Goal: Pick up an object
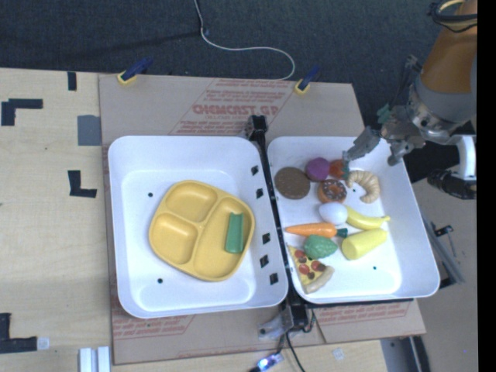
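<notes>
Approach step, nothing grasped yet. Landmark is the right bin (pixel 403 231): the arm (pixel 453 60) hangs over its far right corner, and the gripper (pixel 376 149) hovers above the bin's far edge with fingers spread wide and nothing between them. Candidate objects crowd the bin's far half; nearest are the croissant (pixel 366 184), just below the fingertips, the purple piece (pixel 317 168) and a small red item (pixel 336 168) beside it. Next move likely calls for descending onto one piece and closing. The left bin holds a yellow plate (pixel 194 231).

Jaws (pixel 377 144) hang over the right bin (pixel 411 231) of toy food; a yellow tray (pixel 190 235) fills the left.
</notes>
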